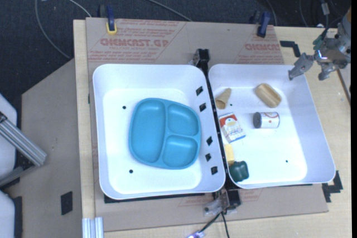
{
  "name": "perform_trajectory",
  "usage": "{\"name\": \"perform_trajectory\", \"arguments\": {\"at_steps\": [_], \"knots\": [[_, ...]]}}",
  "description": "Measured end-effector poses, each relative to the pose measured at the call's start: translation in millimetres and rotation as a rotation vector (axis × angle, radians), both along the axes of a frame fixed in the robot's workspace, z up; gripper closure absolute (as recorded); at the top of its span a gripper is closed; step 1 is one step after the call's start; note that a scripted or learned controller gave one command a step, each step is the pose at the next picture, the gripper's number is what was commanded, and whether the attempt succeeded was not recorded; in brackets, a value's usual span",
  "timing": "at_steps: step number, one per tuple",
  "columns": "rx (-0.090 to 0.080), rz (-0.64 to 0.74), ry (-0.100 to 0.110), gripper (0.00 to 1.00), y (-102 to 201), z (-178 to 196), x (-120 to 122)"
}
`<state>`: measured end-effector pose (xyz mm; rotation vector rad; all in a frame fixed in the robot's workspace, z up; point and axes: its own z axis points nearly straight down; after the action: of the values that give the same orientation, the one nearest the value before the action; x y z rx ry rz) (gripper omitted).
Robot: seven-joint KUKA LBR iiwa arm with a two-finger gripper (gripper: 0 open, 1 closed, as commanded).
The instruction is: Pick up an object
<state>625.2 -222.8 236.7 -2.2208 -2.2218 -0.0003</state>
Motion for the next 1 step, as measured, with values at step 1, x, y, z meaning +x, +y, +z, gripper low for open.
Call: {"name": "perform_trajectory", "arguments": {"at_steps": [1], "knots": [[0.002,0.001,0.005,0.0,8.3,-58.6,1.1]]}}
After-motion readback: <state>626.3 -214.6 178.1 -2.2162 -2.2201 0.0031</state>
